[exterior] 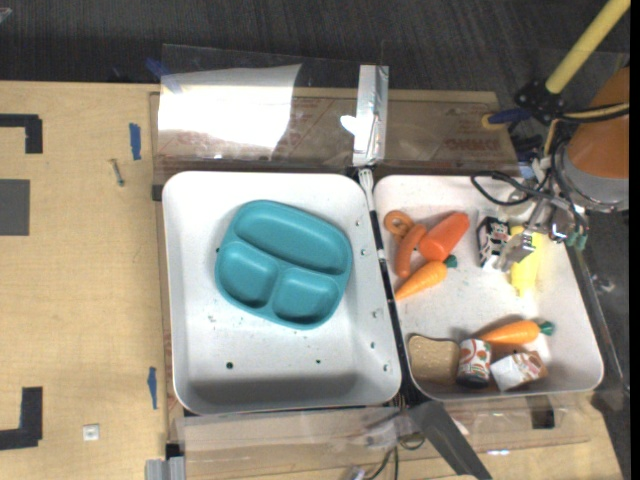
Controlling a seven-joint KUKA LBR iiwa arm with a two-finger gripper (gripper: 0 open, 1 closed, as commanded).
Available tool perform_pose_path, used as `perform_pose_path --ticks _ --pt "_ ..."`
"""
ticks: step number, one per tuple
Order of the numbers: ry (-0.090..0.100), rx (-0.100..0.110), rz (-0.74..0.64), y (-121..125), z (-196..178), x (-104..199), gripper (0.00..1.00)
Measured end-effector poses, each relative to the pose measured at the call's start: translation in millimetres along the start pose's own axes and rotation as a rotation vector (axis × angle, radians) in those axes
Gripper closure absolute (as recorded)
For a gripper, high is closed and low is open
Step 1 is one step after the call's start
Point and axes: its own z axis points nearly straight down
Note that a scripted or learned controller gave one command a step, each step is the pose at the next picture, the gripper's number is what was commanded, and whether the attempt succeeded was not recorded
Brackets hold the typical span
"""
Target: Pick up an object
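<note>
The tool [503, 245] hangs low over the upper right part of the right bin [590, 363], at the end of the grey arm with its orange band [600, 148] that comes in from the right. Whether it is open or closed cannot be told; cables and dark parts crowd the tip. Just beside the tool, on its right and slightly below, lies a yellow object [527, 268], its shape too blurred to name more exactly, and it cannot be told whether the tool touches it.

To the left of the tool, a cluster of toy carrots [430, 251] lies in the same bin, close to the wall shared with the other bin; one carrot [443, 233] points up toward the tool, another [420, 279] lies below it with a green tip. A small orange ring-like piece [397, 222] sits at the cluster's far left.

Well below the tool, along the bin's lower edge, another carrot [514, 332] with a green top rests over a small pile: a red and white can [474, 361], a white packet [520, 368] touching it, and a brown slice of toy bread [433, 357] to the left.

Farther left of the tool, the left bin [190, 348] holds a teal divided plate [284, 261], lying flat near its middle. Both bins stand on the desk [70, 268], which is brown.
</note>
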Motion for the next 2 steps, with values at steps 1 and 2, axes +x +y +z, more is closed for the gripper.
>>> perform_pose_path --ticks 1,2 --pt "-0.021 0.001 0.094 -11.0 -2.0 30.6 0.00" --pt "-0.016 -0.001 0.174 -9.5 -1.1 27.6 0.00"
